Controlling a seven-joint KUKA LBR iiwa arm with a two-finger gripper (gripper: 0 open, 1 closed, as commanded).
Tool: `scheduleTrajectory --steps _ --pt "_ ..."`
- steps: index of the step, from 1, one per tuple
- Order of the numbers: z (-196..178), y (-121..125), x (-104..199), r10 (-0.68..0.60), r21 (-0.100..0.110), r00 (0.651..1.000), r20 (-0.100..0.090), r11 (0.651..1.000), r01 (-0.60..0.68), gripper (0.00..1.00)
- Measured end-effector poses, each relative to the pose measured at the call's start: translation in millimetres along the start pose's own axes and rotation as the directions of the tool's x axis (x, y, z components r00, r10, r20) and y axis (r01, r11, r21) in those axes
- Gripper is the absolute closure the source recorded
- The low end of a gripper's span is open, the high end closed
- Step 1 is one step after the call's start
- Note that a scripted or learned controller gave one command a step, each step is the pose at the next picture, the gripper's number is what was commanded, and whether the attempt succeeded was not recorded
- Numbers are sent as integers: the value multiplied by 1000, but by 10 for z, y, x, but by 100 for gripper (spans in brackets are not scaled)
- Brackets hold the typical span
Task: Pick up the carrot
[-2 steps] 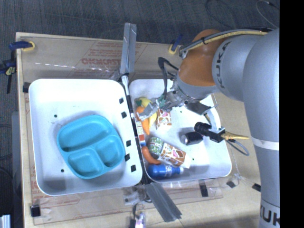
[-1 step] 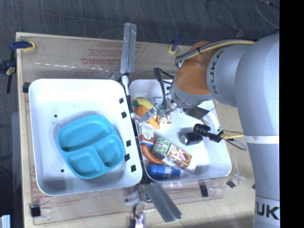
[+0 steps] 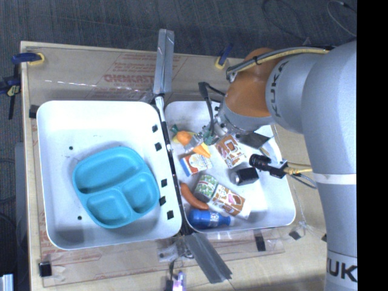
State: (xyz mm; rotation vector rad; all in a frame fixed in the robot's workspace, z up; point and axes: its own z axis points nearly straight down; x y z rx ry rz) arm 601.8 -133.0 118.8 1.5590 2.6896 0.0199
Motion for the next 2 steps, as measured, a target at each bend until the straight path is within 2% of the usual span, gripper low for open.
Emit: scheduleTrajectory --steps 1,2 --pt "-1163 590 447 142 32 990 -18 989 -142 100" --pt "-934 711 67 270 34 963 -13 962 -269 100"
